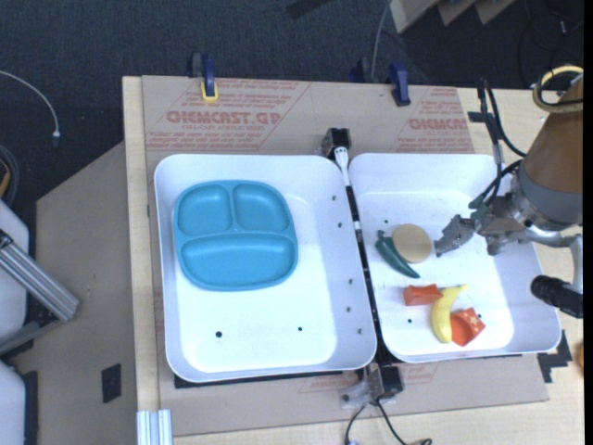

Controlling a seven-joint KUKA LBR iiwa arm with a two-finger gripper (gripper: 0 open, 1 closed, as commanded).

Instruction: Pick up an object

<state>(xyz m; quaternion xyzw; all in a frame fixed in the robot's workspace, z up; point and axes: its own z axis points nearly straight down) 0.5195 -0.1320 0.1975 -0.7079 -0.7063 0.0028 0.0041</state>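
The right bin point(445, 170) holds a tan round object point(413, 243), a green pepper point(396, 256) touching its left side, a small red piece point(422, 294), a yellow banana point(444, 312) and a red-orange piece point(468, 325). My gripper point(455, 235) hangs over this bin from the right, just right of the tan round object. Nothing shows between its fingers.
The left bin point(315, 336) carries a blue divided plate point(237, 234) in its upper left. A black divider strip point(355, 225) runs between the bins. Blue clamps point(205, 70) sit at the board's far edge. The arm's grey and orange wrist point(557, 170) stands over the right bin's right side.
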